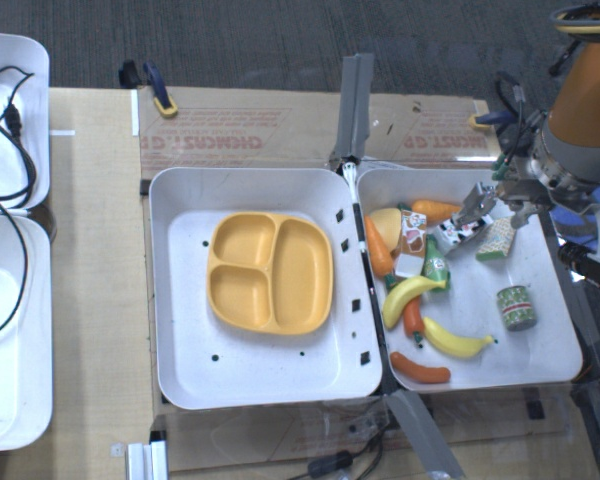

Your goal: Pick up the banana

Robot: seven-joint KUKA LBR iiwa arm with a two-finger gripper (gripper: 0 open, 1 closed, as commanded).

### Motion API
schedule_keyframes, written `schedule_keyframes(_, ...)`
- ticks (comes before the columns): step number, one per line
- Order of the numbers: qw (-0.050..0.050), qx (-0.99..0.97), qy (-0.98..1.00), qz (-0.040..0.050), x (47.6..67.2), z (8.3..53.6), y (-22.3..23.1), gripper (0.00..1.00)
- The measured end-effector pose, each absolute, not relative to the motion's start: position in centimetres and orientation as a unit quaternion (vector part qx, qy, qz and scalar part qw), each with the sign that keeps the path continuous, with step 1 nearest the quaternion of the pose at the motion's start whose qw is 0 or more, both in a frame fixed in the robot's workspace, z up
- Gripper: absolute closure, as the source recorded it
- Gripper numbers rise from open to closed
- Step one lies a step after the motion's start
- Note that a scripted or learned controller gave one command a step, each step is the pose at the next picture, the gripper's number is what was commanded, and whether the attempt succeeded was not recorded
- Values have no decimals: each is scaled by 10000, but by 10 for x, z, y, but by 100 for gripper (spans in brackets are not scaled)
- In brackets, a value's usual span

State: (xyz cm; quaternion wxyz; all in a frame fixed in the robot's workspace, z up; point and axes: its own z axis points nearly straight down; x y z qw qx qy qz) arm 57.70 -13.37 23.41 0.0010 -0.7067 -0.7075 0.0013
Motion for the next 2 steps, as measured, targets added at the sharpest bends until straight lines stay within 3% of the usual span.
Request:
schedule_keyframes(1, 16, -6826, -7308, 11, 514, 123, -134, 0)
schedule_keyframes(2, 15, -6502, -7598, 7, 483, 90, -137, 0)
